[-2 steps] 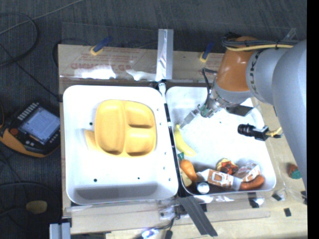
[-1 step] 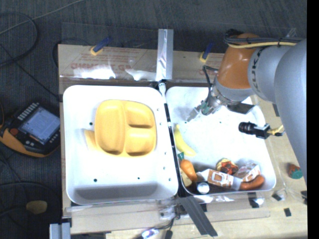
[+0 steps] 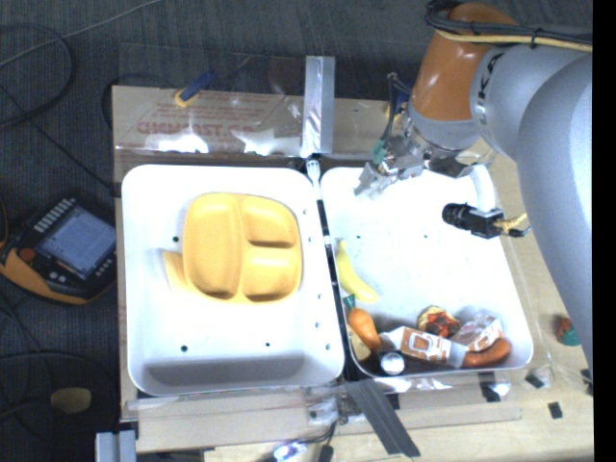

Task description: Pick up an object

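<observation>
Apparently the pick is not yet done: the gripper point(image 3: 377, 177) hovers at the far edge of the right bin point(image 3: 423, 258), nothing visibly in it, jaw state unclear, well apart from the objects point(image 3: 433, 340) at the near wall.

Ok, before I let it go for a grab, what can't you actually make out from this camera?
- Gripper, camera view: small and blurred at the right bin's far left corner; finger state unreadable.
- Pile of items along the right bin's near edge: overlapping and too small to identify singly; only an orange carrot-like piece and a yellow banana-like piece stand out.
- Yellow divided tray in the left bin: hides whatever lies beneath it.
</observation>
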`<act>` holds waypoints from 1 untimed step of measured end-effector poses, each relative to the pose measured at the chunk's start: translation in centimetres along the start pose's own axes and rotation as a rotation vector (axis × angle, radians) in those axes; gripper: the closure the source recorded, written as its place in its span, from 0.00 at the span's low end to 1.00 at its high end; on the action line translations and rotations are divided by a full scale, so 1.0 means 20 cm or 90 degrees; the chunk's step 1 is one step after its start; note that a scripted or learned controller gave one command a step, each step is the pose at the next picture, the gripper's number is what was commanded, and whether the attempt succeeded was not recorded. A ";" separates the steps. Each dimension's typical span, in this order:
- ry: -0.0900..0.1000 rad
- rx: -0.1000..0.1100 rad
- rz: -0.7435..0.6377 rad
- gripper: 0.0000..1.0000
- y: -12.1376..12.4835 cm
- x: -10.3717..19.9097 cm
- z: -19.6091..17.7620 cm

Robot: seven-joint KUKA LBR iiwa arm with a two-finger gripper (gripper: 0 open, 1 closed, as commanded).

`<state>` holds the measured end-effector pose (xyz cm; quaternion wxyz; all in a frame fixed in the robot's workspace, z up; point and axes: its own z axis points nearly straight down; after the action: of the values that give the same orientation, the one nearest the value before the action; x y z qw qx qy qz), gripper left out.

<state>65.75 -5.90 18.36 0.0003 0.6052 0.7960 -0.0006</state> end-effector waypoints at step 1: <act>0.001 0.001 0.046 1.00 -0.25 0.07 -0.15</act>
<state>60.61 -5.78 21.43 -0.0007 0.6335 0.7737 -0.0004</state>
